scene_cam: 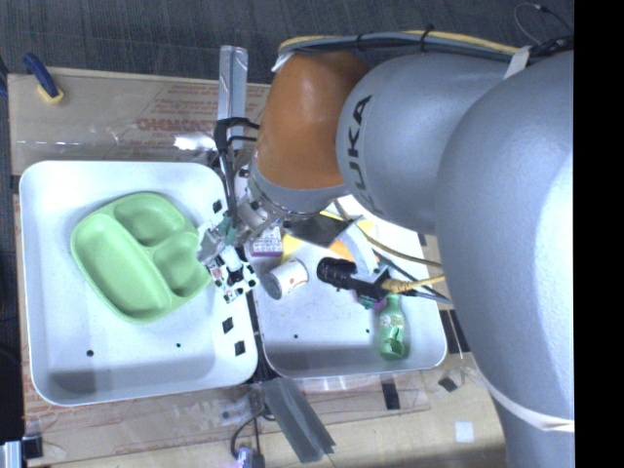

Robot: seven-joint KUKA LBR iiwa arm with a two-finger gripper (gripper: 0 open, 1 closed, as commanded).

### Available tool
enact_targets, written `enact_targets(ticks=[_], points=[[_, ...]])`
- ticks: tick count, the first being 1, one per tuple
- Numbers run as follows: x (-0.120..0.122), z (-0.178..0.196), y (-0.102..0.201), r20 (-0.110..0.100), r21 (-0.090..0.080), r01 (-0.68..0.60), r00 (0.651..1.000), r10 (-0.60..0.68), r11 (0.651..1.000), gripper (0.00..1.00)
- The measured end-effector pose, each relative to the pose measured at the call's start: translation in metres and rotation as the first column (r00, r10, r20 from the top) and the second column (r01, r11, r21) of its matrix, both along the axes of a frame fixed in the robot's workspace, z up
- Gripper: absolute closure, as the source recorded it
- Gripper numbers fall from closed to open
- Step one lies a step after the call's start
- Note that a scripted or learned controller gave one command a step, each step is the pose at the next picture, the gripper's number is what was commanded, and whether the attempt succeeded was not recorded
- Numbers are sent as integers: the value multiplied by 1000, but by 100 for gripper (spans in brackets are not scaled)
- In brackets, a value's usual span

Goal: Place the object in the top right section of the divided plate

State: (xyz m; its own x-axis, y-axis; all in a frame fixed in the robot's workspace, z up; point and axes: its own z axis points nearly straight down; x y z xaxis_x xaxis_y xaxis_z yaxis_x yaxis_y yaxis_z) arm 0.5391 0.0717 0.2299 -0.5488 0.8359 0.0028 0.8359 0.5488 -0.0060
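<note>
Brown board bench [127,105], dark carpet [146,8] behind it. Left bin [49,359], smooth white plastic, holds the divided plate [122,271]: glossy pale green, rounded, sitting tilted in the bin. Right bin [322,359] holds a small white cup [288,278] on its side, a translucent green bottle [392,328] lying near the front wall, and a small purple-and-white box [265,247]. Gripper [222,252] is over the seam between the bins, just beside the plate's right edge. Can't tell if it's wide, narrow or holding anything.
</note>
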Motion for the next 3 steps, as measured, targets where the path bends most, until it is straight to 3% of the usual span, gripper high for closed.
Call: enact_targets(ticks=[1,2,3], points=[[0,0,0,0,0,0,1000,0,1000,0],[1,7,1,-5,-1,-6,1000,6,1000,100],[5,11,37,4,0,-182,983,182,983,100]])
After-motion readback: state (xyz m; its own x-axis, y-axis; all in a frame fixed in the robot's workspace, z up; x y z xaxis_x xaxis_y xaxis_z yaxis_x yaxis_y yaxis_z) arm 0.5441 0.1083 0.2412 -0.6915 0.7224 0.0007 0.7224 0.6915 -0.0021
